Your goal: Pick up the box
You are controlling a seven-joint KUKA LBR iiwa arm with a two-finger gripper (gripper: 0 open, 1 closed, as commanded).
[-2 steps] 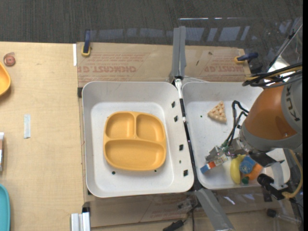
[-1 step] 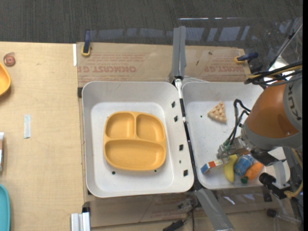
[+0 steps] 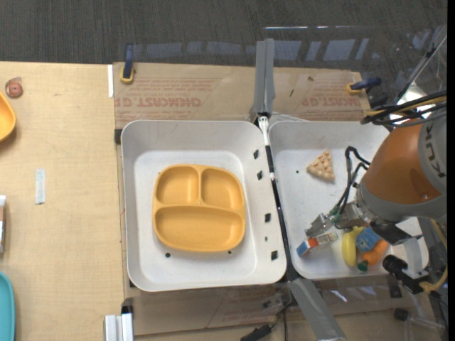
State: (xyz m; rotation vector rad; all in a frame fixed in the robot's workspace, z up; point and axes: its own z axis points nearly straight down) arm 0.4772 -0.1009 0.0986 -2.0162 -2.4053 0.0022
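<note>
While the arm (image 3: 405,172) leans into the right bin (image 3: 298,148) from the right, the end effector (image 3: 328,222) sits low over the box (image 3: 317,242), a small white carton with red and blue ends lying on the bin floor near the front edge. Whether its jaws are wide or closed, I cannot tell from up here. The box looks flat on the floor, so no lift yet: the grasp and the raise are both left. A yellow toy (image 3: 349,249) crowds just beside it, tight quarters!
</note>
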